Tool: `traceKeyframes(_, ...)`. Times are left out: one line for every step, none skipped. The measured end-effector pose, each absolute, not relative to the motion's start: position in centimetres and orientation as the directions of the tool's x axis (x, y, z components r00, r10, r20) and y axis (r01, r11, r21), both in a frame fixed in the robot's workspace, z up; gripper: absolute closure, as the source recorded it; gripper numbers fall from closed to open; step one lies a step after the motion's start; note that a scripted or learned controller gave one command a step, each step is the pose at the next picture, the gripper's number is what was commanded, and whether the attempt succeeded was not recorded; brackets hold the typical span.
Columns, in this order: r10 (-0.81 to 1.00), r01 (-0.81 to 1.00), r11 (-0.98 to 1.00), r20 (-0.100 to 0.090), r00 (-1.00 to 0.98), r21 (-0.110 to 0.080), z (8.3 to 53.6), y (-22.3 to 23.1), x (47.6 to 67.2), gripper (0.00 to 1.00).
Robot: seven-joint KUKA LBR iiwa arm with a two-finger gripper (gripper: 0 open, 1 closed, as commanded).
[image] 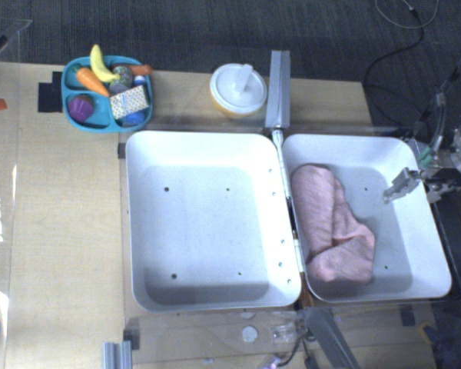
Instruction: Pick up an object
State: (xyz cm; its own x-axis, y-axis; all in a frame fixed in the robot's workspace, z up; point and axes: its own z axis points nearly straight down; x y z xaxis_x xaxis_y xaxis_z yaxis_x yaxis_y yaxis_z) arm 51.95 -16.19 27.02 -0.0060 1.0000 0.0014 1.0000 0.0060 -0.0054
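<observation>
At the far left of the bench sits a blue divided tray (101, 121) holding toy food, a banana (101, 64) and a carrot (91, 81) among other small pieces. Just right of it, near the back edge, stands a yellow cup with a white lid (238, 88). Below these lies the left bin (138, 229), a shallow white tub with nothing but its small drain dots visible on the floor. Touching its right rim is the right bin (415, 275), and in its left half lies the one graspable thing there: a crumpled pink cloth (334, 229), stretched from the upper middle toward the front wall. Further right, over the right bin's upper right corner, the gripper (396, 188) hangs at the end of the arm, well apart from the pink cloth and with nothing between its tips. Whether it is spread or pressed together cannot be told at this size. By my reading the pick is not yet begun: the cloth rests flat in the bin, so reaching across, descending, closing and lifting all remain
</observation>
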Motion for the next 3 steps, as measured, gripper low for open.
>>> traceKeyframes(0.988, 0.988, 0.154, 0.002, -0.154, -0.006, 19.3, -9.1, 52.2, 0.00)
traceKeyframes(0.977, 0.977, 0.212, 0.000, -0.212, 0.002, 9.7, -10.5, 53.6, 0.00)
traceKeyframes(1.000, 1.000, -0.013, 0.000, 0.013, 0.011, 8.9, -12.0, 60.2, 0.00)
